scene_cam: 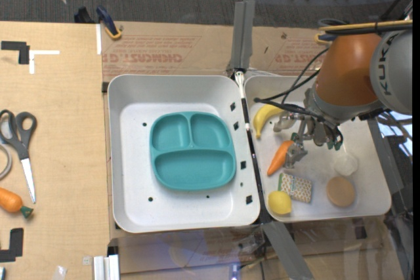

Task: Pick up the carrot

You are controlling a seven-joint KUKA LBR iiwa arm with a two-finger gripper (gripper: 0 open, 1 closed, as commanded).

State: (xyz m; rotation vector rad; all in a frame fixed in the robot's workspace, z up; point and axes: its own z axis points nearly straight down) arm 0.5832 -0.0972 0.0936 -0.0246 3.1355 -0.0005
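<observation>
Over the right bin, hand beside the carrot, finger state unclear.

An orange carrot lies at a slant in the right-hand bin's left half, tip toward the lower left, its thicker end apparently just beside the gripper's metal parts.
</observation>
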